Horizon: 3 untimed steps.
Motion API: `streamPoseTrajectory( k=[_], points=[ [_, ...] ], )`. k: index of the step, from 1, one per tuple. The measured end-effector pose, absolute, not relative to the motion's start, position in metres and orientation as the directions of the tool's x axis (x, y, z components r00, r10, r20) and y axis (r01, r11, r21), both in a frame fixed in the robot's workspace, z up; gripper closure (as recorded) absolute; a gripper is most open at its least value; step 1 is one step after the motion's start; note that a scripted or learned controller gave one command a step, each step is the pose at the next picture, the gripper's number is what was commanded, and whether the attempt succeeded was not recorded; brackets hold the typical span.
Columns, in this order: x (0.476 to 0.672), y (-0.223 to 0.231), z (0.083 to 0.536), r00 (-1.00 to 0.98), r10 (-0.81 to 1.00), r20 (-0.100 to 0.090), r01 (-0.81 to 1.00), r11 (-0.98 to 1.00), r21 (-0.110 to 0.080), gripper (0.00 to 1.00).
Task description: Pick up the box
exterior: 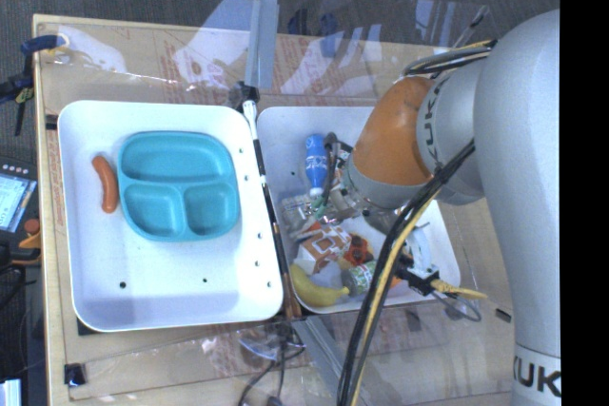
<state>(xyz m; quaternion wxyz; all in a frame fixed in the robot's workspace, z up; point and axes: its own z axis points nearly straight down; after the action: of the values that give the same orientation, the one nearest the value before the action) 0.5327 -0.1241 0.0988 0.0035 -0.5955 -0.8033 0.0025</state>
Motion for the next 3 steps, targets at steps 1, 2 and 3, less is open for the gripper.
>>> streamPoseTrajectory(
  k=[1, 2, 3],
  points=[
    [0.533, -0.124, 0.099, -0.291, 0.957, 0.002, 0.957, 0.291, -0.008, 0.00],
    [0.563, -0.122, 0.091, -0.298, 0.955, -0.001, 0.955, 0.298, -0.004, 0.00],
    [0.563, -0.121, 0.099, -0.302, 0.953, 0.002, 0.953, 0.302, -0.007, 1.00]
  ],
)
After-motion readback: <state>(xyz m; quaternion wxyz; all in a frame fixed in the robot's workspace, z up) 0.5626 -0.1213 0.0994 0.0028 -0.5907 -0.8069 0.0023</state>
